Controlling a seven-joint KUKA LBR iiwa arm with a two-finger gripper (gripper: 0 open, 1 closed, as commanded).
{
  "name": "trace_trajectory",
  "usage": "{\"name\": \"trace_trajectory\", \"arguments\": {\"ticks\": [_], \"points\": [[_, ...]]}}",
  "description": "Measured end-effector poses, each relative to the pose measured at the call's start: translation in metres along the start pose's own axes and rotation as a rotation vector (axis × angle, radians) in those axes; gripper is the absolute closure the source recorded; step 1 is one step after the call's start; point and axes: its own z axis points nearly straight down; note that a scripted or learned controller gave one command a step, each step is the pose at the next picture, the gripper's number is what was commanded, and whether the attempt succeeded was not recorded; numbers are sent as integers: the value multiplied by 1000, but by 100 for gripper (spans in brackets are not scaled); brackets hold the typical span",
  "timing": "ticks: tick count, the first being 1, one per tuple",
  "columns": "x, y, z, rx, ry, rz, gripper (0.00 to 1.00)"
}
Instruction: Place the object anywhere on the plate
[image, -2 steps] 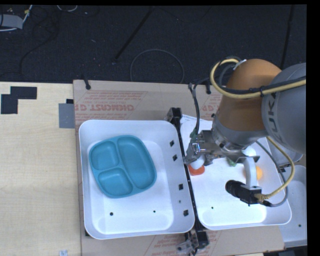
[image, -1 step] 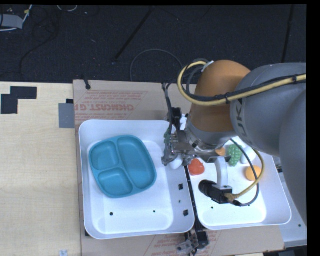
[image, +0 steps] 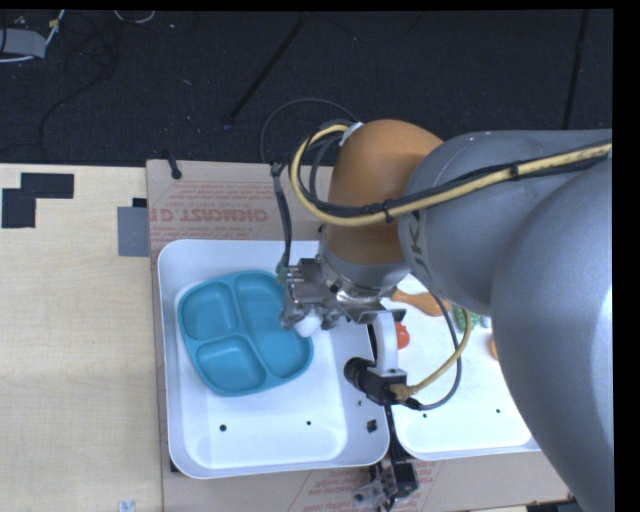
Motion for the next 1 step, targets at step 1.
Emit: {"name": "trace_trajectory", "arguments": {"ticks": [1], "points": [[-2, -1, -1, 0, -1, 2, 0]]}}
